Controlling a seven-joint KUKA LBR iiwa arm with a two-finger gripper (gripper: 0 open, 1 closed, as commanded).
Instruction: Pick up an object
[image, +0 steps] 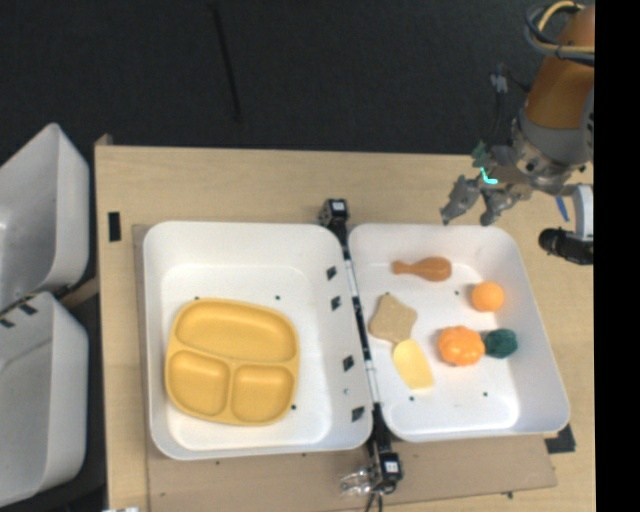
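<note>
**Choosing a target and coming down cleanly into the right bin**

Nearest to the camera in the right bin lies a pale yellow cheese-like wedge, close to the bin's left wall and with free floor around it toward the near edge. Just beyond it, touching or almost touching its far end, is a tan slice of toy bread. Toward the right wall, an orange pumpkin-like toy sits against a dark green broccoli-like piece; these two touch, so a grasp there risks pushing one with a finger. A little farther stands a small orange ball, alone. Near the far edge lies a brown toy drumstick, with its thin end pointing to the left wall.

The left bin carries a yellow divided plate, which is wide and flat and seems a poor choice for two fingers.

The gripper hangs above the far right corner of the right bin, its fingers spread apart and holding nothing. In my judgement, the drumstick is the best target: it is the closest to the gripper, stands free, and is narrow. The fingers should straddle its thick body across the short width, then descend straight before closing.
</note>
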